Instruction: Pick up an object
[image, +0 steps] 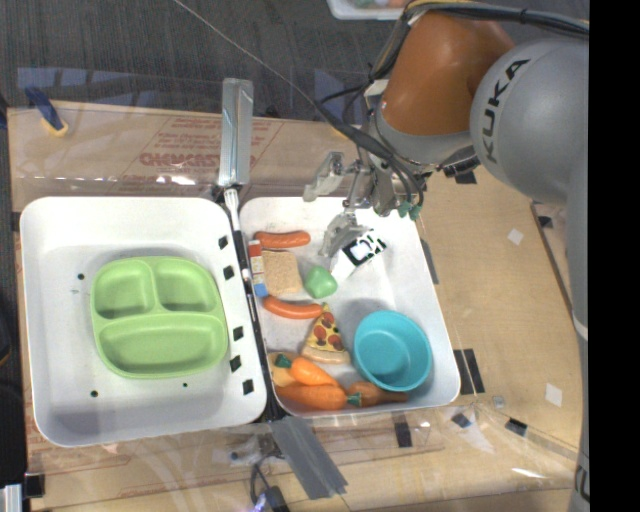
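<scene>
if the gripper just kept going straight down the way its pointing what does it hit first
Probably the green pear-shaped toy, just below the gripper in the right bin; depth is unclear, so it might meet the bin floor beside it instead.

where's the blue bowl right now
In the camera view the blue bowl sits in the right bin, toward its near right corner, just right of the pizza slice and above the carrots.
</scene>
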